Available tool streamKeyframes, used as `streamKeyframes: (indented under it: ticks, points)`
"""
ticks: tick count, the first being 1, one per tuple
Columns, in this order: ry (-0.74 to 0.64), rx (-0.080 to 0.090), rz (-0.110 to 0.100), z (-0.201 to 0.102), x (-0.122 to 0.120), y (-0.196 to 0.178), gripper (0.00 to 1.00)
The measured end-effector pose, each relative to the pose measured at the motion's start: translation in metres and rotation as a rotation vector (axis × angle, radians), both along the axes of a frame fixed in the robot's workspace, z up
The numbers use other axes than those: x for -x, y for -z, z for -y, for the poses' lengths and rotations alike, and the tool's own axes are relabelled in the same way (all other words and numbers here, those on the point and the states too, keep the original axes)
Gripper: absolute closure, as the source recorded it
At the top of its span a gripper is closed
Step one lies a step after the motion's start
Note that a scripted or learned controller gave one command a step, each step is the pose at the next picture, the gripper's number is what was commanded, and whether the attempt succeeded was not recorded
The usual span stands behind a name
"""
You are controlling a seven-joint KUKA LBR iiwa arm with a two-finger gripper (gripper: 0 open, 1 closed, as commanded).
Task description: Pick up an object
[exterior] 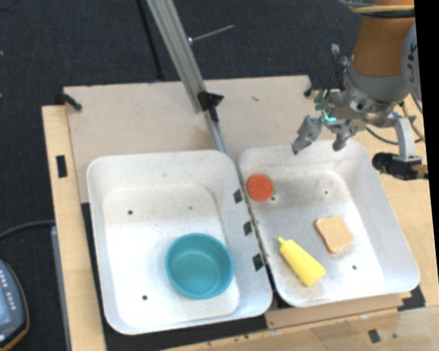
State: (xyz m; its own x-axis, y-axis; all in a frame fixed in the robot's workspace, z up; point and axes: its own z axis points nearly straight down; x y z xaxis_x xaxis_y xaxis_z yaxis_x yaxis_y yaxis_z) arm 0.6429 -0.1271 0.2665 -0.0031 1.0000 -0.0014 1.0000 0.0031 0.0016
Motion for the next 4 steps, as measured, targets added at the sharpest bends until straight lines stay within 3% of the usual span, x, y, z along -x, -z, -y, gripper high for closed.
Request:
streamKeyframes:
  ticks: [3,4]
  points:
    - [0.006,0.0,-0.002,0.002,0.009,0.16,0.0]
    - [0.011,0.0,0.003,0.003,0.007,0.148,1.0]
